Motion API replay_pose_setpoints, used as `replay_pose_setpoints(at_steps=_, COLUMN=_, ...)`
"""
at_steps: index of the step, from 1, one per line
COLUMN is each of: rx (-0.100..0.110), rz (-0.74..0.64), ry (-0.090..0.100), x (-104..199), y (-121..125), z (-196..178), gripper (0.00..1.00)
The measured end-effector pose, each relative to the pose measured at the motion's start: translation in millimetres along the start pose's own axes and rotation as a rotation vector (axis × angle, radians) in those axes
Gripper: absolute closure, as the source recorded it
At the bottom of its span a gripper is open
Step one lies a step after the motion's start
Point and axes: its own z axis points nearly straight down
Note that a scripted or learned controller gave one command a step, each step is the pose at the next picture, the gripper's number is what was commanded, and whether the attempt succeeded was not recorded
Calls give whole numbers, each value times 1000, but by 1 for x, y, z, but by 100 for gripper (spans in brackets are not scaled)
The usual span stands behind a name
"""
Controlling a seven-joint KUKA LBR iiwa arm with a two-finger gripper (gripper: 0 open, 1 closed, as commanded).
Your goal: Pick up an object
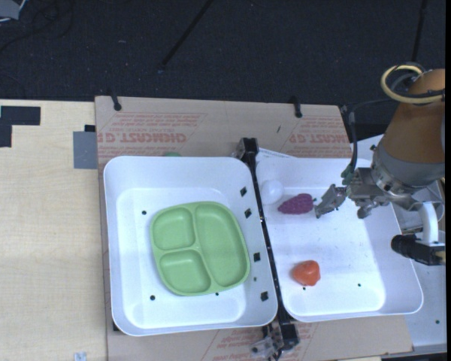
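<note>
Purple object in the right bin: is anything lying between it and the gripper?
No. In the camera view, the gripper sits just right of the purple object, with only a short stretch of bare white bin floor between them. The orange object lies nearer the front.

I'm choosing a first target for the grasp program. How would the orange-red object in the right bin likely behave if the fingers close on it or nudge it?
The orange-red object looks small and rounded, so it may roll or skid across the right bin floor if nudged. It lies clear of the purple object and the walls, so nothing would stop it. Its lumpy outline suggests toy food, probably light.
</note>
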Motion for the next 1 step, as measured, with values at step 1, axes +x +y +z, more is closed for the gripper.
replay_pose_setpoints(at_steps=1, rx=-11, rz=-2, ry=-1, x=0, y=2, z=-6, gripper=0)
